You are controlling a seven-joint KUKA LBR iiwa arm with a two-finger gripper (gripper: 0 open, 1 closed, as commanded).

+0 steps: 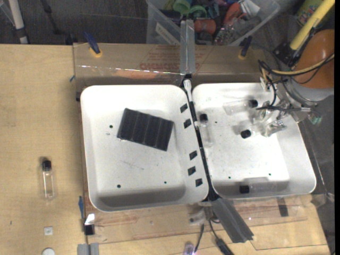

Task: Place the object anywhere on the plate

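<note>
Bins sit side by side. The left bin [101, 185] bears the dark ridged plate [145, 129], nothing on it, so placing is all ahead. In the right bin [297, 179] the gripper [270, 122] hovers over clear vials [235, 108]; its grip I cannot tell. A divider [195, 142] stands between them. A vial [48, 178] lies outside.

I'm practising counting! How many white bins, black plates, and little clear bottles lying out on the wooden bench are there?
White bins: 2
Black plate: 1
Clear bottle outside the bins: 1
Total: 4
</note>
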